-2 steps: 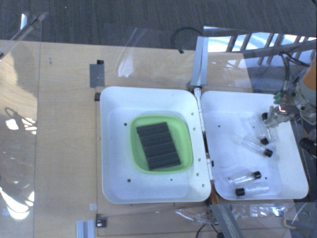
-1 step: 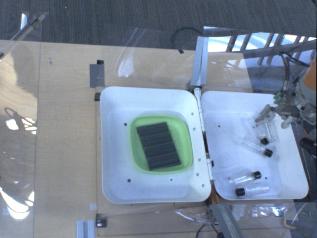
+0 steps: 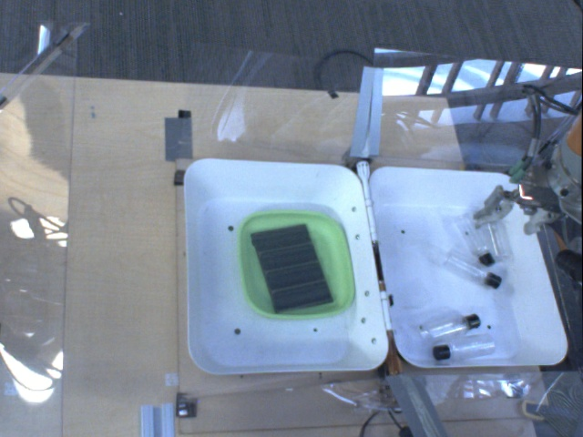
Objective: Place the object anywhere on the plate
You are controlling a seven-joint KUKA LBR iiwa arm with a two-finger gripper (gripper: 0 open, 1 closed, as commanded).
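Camera view: pincer [image 3: 510,206] fingers apart, holding nothing, over upper right of right bin [image 3: 410,189]. Nearest vial [image 3: 486,246] lies just below it, long axis roughly up-down, black cap at near end. Green plate [image 3: 342,262] sits in left bin [image 3: 209,244], well apart leftward.

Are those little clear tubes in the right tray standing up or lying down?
Lying down. The clear vials rest on their sides on the right bin floor, black caps pointing sideways.

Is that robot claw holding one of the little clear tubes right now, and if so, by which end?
It cannot be told. The gripper hangs over the right bin, just above a clear vial, but no vial shows between its fingers.
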